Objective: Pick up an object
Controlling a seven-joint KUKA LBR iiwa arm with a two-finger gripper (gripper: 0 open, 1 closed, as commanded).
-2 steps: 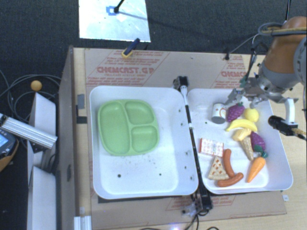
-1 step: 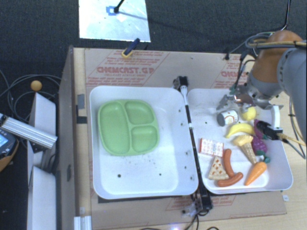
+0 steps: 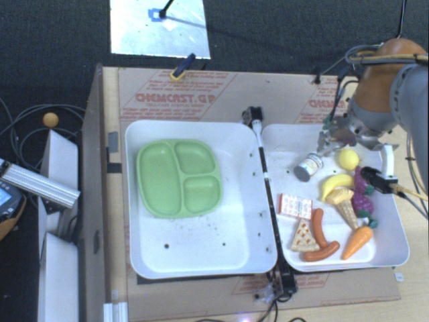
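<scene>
Gripper (image 3: 326, 141) sits at upper right of the right bin (image 3: 395, 253); can't tell how its fingers stand, nothing visibly held. Nearest target: small can (image 3: 308, 166), just below-left, on its side, long axis running lower-left to upper-right. Lemon (image 3: 348, 158) just to the right, banana (image 3: 335, 184) below it. Grapes (image 3: 362, 192), carrot (image 3: 356, 241), sausages (image 3: 319, 237) crowd lower right. Left bin (image 3: 248, 247) holds a green tray (image 3: 178, 178).
</scene>
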